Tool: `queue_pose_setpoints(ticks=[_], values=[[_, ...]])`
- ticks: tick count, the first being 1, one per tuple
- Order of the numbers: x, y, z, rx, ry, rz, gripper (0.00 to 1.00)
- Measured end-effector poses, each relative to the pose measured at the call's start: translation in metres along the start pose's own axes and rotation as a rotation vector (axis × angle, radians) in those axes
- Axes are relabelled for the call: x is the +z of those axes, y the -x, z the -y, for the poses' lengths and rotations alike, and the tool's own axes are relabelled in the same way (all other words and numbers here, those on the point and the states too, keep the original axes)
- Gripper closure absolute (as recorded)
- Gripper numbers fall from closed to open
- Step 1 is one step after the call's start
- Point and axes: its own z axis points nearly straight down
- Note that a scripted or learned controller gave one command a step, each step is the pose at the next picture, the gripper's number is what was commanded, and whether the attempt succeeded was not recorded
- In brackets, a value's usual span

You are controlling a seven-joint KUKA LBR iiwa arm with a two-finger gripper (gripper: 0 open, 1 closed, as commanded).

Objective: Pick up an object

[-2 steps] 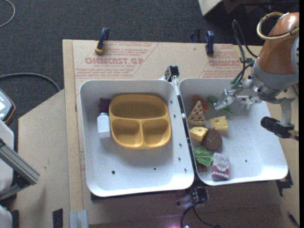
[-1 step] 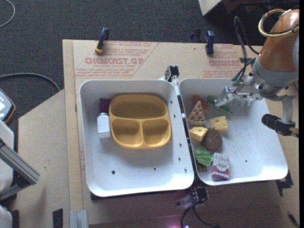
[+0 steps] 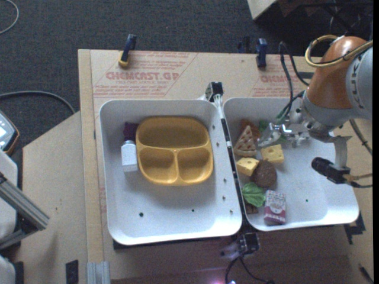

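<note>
Dark carpet surrounds the worktop (image 3: 89,158) and its two white bins. Toy food crowds the right bin's (image 3: 331,209) left side: yellow cheese block (image 3: 273,154), pizza slice (image 3: 245,141), brown patty (image 3: 265,173). The hand (image 3: 273,132) hovers just above the cheese; I cannot tell its grip. Best to descend squarely on one piece, clear of neighbours.

The arm (image 3: 346,76) was cut off by the right edge of the view. The state of the claw (image 3: 273,134) could not be resolved; its tips were blurred against the food items. A dark purple item (image 3: 130,129) was partly hidden behind the yellow tray (image 3: 174,149) and small white bottle (image 3: 129,156). The green item (image 3: 253,192) was partly covered by the brown round piece (image 3: 265,173). Print on the small carton (image 3: 275,207) was too small to be read.
</note>
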Motion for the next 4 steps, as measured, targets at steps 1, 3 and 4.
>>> queue_pose_setpoints(ticks=[1,3,4], values=[[0.045,0.002,-0.001,0.002,0.007,0.006,0.0],[-0.036,0.0,-0.009,-0.002,0.016,0.004,1.0],[-0.09,0.0,-0.011,-0.002,0.016,0.005,1.0]])
